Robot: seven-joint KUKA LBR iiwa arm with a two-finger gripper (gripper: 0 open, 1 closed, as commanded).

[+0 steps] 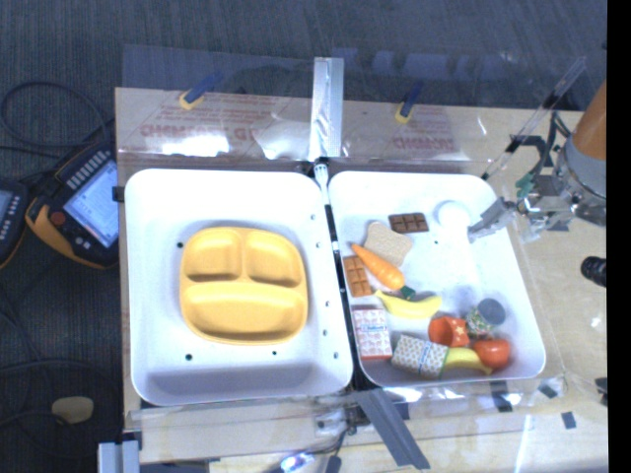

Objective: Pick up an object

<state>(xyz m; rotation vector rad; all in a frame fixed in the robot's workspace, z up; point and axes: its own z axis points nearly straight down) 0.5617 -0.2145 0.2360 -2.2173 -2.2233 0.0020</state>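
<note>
The grey two-finger gripper (490, 223) hangs at the right-hand shallow white bin (523, 294)'s upper corner, nothing gripped; whether its jaws are spread I cannot tell; the approach seems unfinished; next, descend onto the orange plastic carrot (379, 265).

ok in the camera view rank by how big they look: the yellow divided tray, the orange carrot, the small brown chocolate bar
1. Yellow divided plastic tray, by far the largest.
2. Orange toy carrot.
3. Small brown chocolate bar, somewhat smaller than the carrot.
</note>
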